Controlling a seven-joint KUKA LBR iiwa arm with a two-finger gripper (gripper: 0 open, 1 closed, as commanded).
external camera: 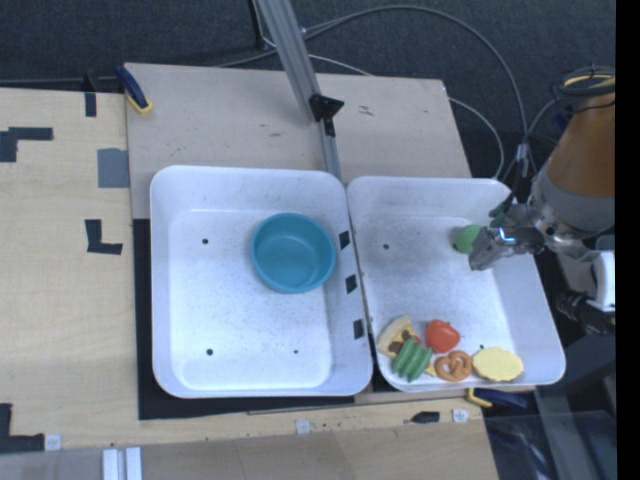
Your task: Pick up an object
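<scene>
My gripper (486,253) hangs over the right side of the right bin (400,208), below the arm's orange band. A small round green object (465,236) lies on the bin floor just left of the gripper tip, close to it or touching it; I cannot tell which. Along that bin's front edge sits a cluster of toy foods: a yellow-brown wedge (396,334), a green piece (410,360), a red tomato-like piece (441,334), an orange pretzel (453,366) and a flat yellow piece (497,364). A blue bowl (292,252) stands upright in the left bin (190,298).
A slanted metal pole (295,53) comes down to the seam between the bins at the back. Cables (470,48) loop behind the right bin. A blue and yellow clamp (134,90) sits at the board's far left corner.
</scene>
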